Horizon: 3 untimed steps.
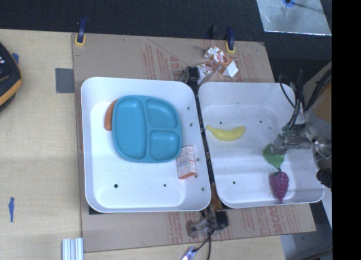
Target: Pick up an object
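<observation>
- The claw (284, 142) is low in the right bin (237, 194), just above a green piece (272, 156).
- I cannot tell its state.
- A banana (225, 133) lies apart.

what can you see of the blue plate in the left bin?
The blue plate looks like glossy plastic, a rounded rectangle split into three compartments, one large and two smaller. It lies flat, face up, in the upper middle of the left bin. An orange object sticks out from under its left edge; a small packet touches its lower right corner.
</observation>
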Motion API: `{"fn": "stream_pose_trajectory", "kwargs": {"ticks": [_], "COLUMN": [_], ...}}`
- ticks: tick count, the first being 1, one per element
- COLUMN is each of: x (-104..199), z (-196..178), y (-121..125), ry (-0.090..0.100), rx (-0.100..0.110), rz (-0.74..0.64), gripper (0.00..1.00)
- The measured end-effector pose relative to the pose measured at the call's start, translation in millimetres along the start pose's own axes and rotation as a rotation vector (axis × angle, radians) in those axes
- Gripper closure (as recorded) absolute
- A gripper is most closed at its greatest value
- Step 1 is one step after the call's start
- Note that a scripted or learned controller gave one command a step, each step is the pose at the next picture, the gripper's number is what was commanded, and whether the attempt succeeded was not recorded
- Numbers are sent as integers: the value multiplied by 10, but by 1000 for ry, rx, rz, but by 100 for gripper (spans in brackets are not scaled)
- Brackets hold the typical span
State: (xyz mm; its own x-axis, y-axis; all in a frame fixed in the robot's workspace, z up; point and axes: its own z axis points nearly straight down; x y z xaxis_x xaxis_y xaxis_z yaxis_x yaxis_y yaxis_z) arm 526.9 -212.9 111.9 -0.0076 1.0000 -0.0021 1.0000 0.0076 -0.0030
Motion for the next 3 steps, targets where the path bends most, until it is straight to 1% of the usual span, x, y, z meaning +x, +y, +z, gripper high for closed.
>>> {"fn": "stream_pose_trajectory", "kwargs": {"ticks": [1, 2, 3], "x": [1, -7, -7], "z": [0, -101, -101], "y": [0, 0, 0], "ry": [0, 0, 0], "rx": [0, 0, 1], "rz": [0, -1, -1], "gripper": [0, 100, 0]}}
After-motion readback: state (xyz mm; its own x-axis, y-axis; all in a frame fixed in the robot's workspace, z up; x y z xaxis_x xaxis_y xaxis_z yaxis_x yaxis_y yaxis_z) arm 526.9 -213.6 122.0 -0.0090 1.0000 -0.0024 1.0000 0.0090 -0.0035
